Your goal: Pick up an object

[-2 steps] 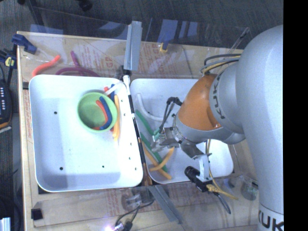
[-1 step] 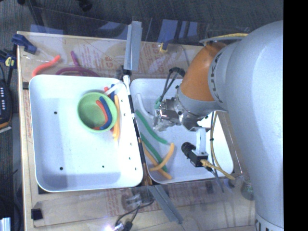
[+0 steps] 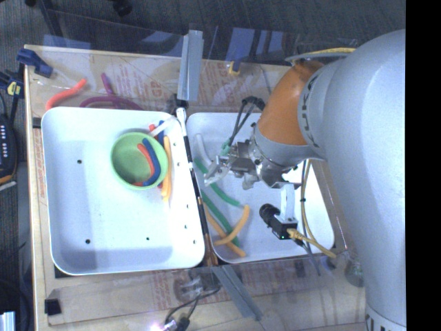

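My gripper (image 3: 216, 168) hangs low over the left part of the right bin (image 3: 317, 236), close to its left wall. Green strips (image 3: 226, 193) lie just below and beside it, and one green piece runs under the gripper body. Nothing is visibly held. Two curved orange strips (image 3: 236, 232) rest at the bin's near end. In the left bin (image 3: 89, 219) a green bowl (image 3: 131, 158) holds a red curved piece (image 3: 149, 153) and a blue one (image 3: 142, 182). An orange stick (image 3: 166, 174) leans along the bowl's right side.
The grey arm with its orange band (image 3: 289, 112) covers the right bin's far right. A black fitting with a yellow cable (image 3: 277, 223) hangs over the right bin. A red-orange tool (image 3: 65, 94) and a purple hose (image 3: 110, 103) lie on the bench behind the left bin.
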`<state>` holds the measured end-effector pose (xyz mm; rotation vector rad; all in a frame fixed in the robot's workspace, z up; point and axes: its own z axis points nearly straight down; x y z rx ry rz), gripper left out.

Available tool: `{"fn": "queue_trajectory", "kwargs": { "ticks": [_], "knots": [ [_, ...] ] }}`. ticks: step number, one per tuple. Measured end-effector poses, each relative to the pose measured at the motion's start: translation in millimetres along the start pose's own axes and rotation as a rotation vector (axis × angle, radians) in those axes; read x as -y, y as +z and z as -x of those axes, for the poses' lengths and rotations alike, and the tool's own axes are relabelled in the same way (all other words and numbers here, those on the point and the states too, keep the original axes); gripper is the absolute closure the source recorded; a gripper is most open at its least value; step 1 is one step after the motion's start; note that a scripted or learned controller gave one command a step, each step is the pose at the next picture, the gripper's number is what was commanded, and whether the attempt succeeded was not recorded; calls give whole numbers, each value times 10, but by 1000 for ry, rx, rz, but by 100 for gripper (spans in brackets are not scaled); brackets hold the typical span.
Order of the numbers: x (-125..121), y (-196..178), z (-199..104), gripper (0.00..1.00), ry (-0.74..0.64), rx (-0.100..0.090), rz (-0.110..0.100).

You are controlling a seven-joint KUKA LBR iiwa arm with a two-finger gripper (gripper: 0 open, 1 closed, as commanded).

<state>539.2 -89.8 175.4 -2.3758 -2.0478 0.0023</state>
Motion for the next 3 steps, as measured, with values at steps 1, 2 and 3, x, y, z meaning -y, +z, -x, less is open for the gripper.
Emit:
{"fn": "queue_trajectory", "kwargs": {
  "ticks": [1, 2, 3],
  "knots": [
    [-194, 77, 636, 0, -36, 1, 1],
    [153, 784, 627, 0, -187, 5, 16],
    [155, 692, 630, 100, -189, 5, 13]
  ]
}}
